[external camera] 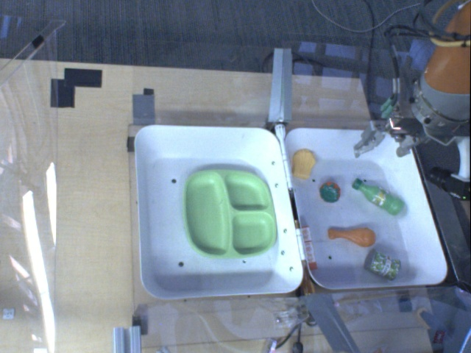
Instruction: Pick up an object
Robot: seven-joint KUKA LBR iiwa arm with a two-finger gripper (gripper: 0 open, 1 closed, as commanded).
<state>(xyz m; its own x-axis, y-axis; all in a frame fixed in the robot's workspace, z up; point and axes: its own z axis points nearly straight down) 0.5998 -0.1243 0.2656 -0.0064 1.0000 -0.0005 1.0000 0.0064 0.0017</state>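
Observation:
The right bin (423,197) holds several small objects: a yellow lump (303,162) at the upper left, a red-and-green ball (330,191), a green bottle (379,196) lying on its side, an orange gourd-shaped piece (352,235) and a green crumpled can (383,265) near the front. My gripper (383,140) hangs over the bin's far edge, above and right of the yellow lump. Its two fingers are spread apart with nothing between them.
The left bin (158,197) carries a light green divided tray (229,212). A metal post (280,87) stands at the back between the two bins. Cables (368,9) trail across the dark floor behind the bench.

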